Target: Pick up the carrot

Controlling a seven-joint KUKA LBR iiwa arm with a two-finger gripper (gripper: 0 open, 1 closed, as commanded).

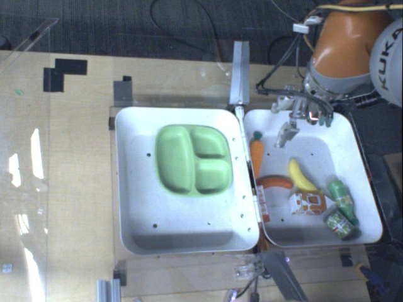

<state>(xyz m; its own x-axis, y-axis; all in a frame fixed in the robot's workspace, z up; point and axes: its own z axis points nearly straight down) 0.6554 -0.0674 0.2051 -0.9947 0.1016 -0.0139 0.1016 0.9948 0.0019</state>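
The carrot (257, 156) is orange with a green top and lies upright along the left wall of the right bin (359, 168). My gripper (286, 134) hangs over the far part of that bin, to the right of and slightly beyond the carrot, apart from it. Nothing shows between its fingers.
In the right bin lie a red sausage (275, 182), a yellow banana (301, 176), a small carton (307, 202), a green bottle (340, 192) and a green can (340, 223). The left bin (132, 219) holds a green divided plate (192, 158).
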